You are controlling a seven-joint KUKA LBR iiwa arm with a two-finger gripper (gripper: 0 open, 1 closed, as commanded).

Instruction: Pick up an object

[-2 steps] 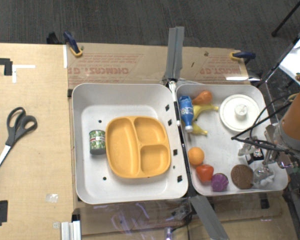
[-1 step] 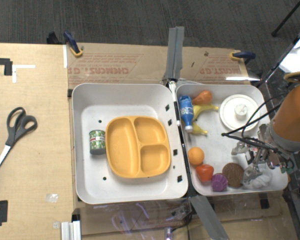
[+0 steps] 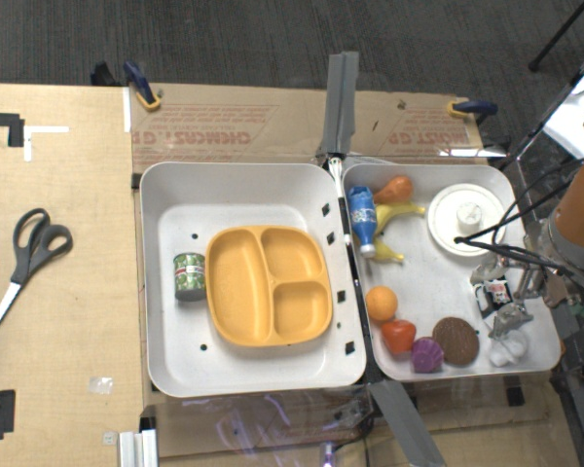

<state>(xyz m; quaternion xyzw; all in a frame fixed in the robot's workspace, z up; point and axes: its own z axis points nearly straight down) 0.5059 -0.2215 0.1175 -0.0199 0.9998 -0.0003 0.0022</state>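
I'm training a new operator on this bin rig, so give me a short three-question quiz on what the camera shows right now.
1. True or false: the yellow three-compartment plastic tray lies in the left white bin.
2. Which thing touches that tray's left edge? A) the round orange fruit B) the small green-labelled can C) the blue bottle
3. Fill in: the purple fruit-shaped toy sits between the red tomato-like toy and the round ____ disc.

Key: 1 true; 2 B; 3 brown. The gripper hangs over the right white bin's right end.
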